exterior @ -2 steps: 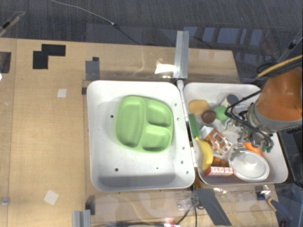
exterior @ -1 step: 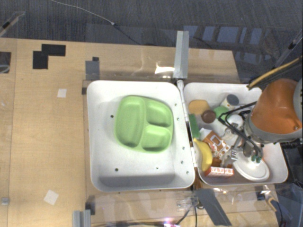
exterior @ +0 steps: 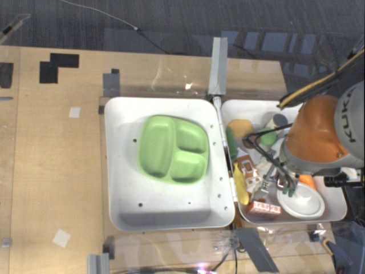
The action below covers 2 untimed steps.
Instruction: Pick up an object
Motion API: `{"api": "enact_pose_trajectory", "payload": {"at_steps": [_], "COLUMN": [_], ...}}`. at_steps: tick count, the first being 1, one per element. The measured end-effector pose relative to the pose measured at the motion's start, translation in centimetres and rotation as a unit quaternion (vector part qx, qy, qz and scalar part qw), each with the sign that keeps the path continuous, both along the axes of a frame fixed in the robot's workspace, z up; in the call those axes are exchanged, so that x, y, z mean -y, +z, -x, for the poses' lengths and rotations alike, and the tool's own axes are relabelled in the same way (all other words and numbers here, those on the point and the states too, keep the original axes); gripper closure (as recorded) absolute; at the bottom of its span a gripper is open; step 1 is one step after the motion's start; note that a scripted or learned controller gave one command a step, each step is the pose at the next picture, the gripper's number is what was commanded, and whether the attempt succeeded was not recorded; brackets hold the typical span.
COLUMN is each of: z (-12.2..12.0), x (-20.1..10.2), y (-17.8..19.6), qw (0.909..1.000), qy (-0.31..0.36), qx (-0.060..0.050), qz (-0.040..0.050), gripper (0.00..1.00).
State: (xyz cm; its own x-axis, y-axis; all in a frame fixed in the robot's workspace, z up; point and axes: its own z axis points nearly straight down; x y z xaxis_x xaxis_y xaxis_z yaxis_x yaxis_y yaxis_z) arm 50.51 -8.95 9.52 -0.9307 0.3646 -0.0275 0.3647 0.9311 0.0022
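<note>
On the wooden bench (exterior: 51, 170), two white bins (exterior: 122, 210) sit.

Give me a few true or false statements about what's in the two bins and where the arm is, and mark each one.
1. A green divided tray lies in the left bin. True.
2. The arm's end effector is over the left bin. False: it is over the right bin, among the objects there.
3. A white bowl sits in the right bin. True.
4. The green divided tray is stacked on the white bowl. False: they are in separate bins.
5. A yellow banana-like object lies along the right bin's left wall. True.
</note>
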Motion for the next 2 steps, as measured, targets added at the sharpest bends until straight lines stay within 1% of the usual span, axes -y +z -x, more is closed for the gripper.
{"api": "enact_pose_trajectory", "payload": {"at_steps": [1,2], "z": [-5.0,-13.9], "x": [0.0,2.6], "y": [2.7,-0.7], "qw": [0.9958,0.9924], "qy": [0.091,0.123], "qx": [-0.009,-0.008], "qz": [-0.0018,-0.0008], "gripper": [0.00,0.00]}}
